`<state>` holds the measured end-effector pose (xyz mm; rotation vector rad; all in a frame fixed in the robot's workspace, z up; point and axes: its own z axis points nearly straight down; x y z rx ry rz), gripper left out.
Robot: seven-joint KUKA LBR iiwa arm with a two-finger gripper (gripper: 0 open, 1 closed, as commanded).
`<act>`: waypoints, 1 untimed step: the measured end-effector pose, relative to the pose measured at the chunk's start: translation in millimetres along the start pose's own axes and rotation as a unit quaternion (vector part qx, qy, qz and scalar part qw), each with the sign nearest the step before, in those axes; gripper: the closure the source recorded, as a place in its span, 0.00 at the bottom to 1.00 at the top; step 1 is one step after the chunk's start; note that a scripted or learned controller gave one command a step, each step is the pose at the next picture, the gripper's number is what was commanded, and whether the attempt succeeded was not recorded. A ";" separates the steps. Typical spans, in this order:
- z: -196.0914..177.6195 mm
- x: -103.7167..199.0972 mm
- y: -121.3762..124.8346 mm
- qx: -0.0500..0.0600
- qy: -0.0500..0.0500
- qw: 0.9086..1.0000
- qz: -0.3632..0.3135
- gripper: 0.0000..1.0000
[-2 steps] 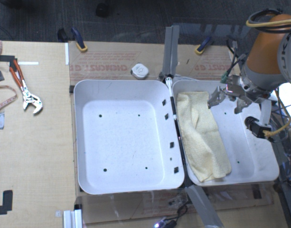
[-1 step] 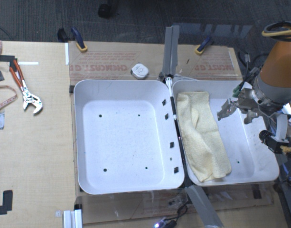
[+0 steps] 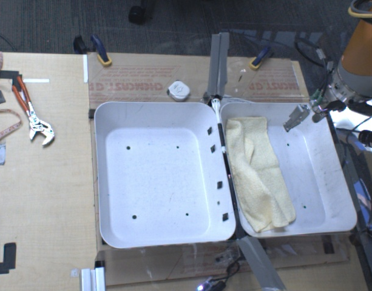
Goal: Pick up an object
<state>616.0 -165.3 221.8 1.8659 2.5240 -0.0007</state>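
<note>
arm parked over the right bin, towel just lying there

the grey two-finger gripper (image 3: 297, 117) hangs over the upper right part of the right shallow white plastic bin (image 3: 322, 180), and honestly can't tell how far apart its tips are, nothing visibly in them. the cream-coloured crumpled terry towel (image 3: 258, 171) lies along that bin's left side, apart from the gripper. the left shallow white plastic bin (image 3: 155, 174) sits beside it, and an orange-handled adjustable wrench (image 3: 31, 111) lies on the wooden bench (image 3: 46, 193) far left.
</note>
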 end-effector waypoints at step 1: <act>-2.6 18.5 -24.8 0.002 0.001 0.997 0.077 0.00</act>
